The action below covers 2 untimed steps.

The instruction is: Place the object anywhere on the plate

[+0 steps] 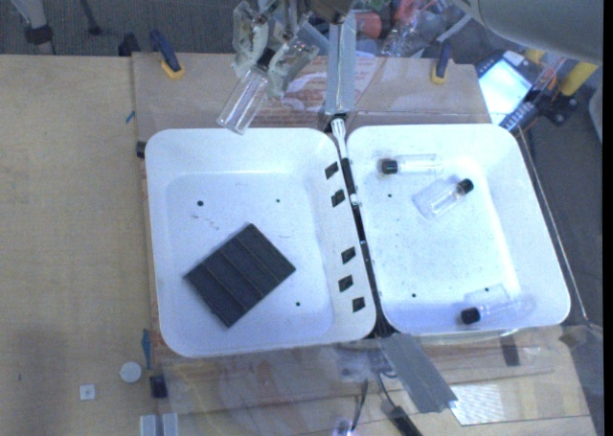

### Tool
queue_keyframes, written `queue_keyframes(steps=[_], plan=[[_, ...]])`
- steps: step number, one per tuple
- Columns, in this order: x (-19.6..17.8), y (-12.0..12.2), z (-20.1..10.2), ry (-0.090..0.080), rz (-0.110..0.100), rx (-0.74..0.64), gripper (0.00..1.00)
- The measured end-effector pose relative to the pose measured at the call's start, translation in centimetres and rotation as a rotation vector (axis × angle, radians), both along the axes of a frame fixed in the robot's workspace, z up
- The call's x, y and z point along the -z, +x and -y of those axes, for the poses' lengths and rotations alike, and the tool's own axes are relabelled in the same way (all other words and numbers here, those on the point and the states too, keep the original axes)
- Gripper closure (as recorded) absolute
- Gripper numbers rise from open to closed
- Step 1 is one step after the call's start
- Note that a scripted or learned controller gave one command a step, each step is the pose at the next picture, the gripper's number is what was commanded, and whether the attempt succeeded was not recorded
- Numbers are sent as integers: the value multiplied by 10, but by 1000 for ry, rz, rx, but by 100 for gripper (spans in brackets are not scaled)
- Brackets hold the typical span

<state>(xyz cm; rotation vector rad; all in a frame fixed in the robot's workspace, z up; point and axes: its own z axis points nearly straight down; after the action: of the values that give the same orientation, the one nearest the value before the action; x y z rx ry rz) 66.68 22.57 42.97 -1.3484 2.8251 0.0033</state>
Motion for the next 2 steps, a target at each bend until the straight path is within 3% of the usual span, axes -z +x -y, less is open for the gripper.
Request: queue_keyframes(steps=[2], plan=[[-7, 0, 12, -5, 4, -646, 100]])
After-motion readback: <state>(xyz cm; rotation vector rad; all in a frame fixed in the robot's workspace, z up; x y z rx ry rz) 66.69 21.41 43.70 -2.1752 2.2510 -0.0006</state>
